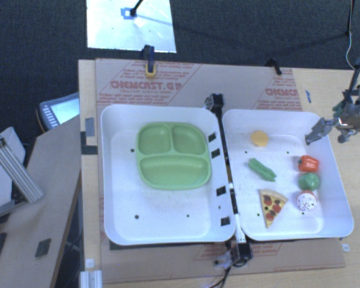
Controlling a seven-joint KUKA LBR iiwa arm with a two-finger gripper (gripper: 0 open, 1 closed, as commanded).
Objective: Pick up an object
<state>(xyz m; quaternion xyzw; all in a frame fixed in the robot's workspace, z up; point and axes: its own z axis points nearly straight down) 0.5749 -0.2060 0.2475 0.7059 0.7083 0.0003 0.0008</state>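
The gripper (333, 128) hangs at the right bin's (330, 218) three o'clock rim, holding nothing; whether it is spread or closed I cannot tell. Nearest, at the bin's four o'clock, lies a red pepper (308, 163), with a green ball (309, 180) and a white cupcake (306, 201) below it. The pepper looks like light, hard, smooth plastic, likely slippery, so a grip across its middle seems safest. The flat pizza slice (271, 206) at six o'clock would be harder to pinch.

One fixed camera, high above the bench (186, 77), looking down at a slant — both bins, left (117, 179) and right (330, 215), fully in frame, floor beyond the far edge. Mid-range — small items readable.
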